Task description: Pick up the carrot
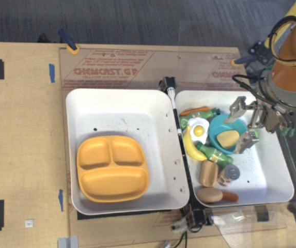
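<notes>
- Carrot (195,110) lies along the back edge of the right bin (271,182), just behind the fried egg (198,130).
- Gripper (243,124) hangs over the teal bowl (221,124), fingers spread wide, nothing between them.
- Left bin (86,107) holds a yellow tray (112,168).

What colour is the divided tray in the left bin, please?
Yellow-orange. The divided tray shows clearly in the camera view.

End effector (245,123): bare metal, dull sheen.
Bins (122,105): smooth white plastic, matt.
Tray (112,168): glossy yellow plastic.
Desk (18,138): matt wood.
</notes>
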Controlling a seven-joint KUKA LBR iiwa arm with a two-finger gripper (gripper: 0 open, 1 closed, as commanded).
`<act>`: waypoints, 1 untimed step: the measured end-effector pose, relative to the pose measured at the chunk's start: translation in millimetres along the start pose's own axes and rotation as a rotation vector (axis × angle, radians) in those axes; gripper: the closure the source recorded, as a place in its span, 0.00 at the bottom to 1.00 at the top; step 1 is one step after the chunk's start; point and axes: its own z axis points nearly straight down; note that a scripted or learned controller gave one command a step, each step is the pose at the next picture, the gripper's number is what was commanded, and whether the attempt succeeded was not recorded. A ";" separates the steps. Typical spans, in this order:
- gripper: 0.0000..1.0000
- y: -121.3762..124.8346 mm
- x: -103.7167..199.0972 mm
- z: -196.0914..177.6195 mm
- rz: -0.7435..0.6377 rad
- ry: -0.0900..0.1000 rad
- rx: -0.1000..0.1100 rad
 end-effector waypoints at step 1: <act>0.00 -80.0 40.9 -248.4 0.158 -0.016 0.007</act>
